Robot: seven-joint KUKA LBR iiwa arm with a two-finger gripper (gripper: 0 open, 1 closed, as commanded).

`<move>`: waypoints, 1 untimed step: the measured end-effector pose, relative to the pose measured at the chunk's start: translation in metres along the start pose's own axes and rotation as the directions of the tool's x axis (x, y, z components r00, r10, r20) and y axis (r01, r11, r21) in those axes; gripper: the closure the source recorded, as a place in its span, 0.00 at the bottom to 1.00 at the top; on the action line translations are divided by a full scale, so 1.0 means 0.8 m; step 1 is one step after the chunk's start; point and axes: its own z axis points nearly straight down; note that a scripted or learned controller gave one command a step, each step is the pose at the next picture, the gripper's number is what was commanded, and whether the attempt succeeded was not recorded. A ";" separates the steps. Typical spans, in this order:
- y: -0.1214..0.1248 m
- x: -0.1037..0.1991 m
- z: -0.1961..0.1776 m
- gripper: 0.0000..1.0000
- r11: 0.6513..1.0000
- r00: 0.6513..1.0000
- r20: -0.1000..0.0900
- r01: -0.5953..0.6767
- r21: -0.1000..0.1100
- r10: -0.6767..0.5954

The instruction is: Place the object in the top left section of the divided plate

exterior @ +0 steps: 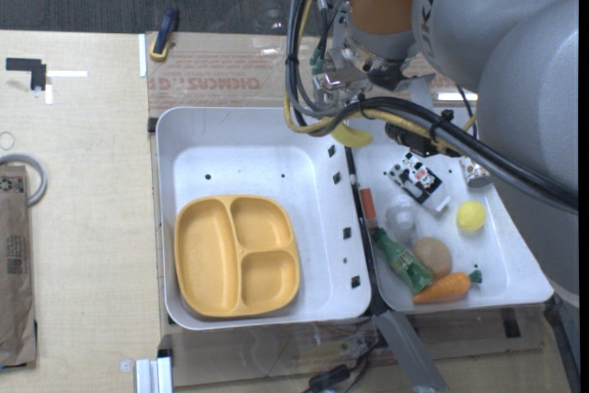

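The yellow divided plate (pixel 237 253) lies in the left bin (pixel 184 143), toward its front left, with one long section on its left and two smaller ones on its right; all three are bare. My gripper (pixel 342 110) hangs at the back of the bench over the wall between the two bins, wrapped in black cables. A small yellow curved piece (pixel 353 136) shows just under it, above that wall. Cables hide whether the piece is held.
The right bin (pixel 515 276) holds a black, white and red toy (pixel 417 178), a yellow ball (pixel 471 215), a green bottle (pixel 400 258), a brown round thing (pixel 432 255), a carrot (pixel 444 287) and an orange-red stick (pixel 367 204). The arm's grey bulk covers the right side.
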 end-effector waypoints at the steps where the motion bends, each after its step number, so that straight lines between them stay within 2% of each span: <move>1: -0.023 0.041 0.175 1.00 0.999 0.999 -0.002 0.042 0.000 -0.042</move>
